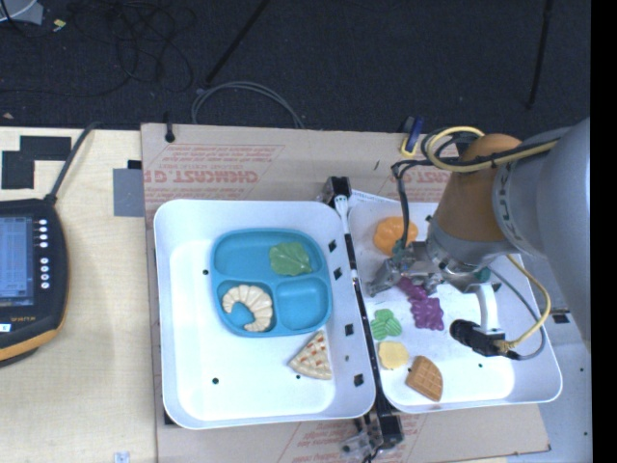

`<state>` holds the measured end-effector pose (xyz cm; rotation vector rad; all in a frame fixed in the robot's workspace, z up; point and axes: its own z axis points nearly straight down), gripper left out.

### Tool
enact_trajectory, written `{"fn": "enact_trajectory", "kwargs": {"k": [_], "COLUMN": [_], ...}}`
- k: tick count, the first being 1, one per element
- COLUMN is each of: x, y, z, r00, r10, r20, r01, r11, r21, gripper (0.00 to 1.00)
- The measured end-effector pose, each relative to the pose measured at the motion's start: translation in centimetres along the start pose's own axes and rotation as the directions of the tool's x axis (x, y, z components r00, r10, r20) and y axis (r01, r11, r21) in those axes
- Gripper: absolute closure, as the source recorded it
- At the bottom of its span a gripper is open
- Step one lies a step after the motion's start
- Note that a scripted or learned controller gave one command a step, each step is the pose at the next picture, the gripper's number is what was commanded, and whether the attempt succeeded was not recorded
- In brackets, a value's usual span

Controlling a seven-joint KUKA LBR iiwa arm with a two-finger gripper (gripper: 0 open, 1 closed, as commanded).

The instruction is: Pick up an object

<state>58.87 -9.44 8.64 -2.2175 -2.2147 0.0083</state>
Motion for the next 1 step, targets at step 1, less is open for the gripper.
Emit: {"fn": "enact_trajectory", "kwargs": {"k": [1], "x": [-0.14], "y": [0.21], "z": [-1.04], "r00": [1.000], "r10": [0.002], "r20": [0.001], "r01": [-0.002], "r11": [1.000], "r21": [-0.003], "gripper": [1.00]}}
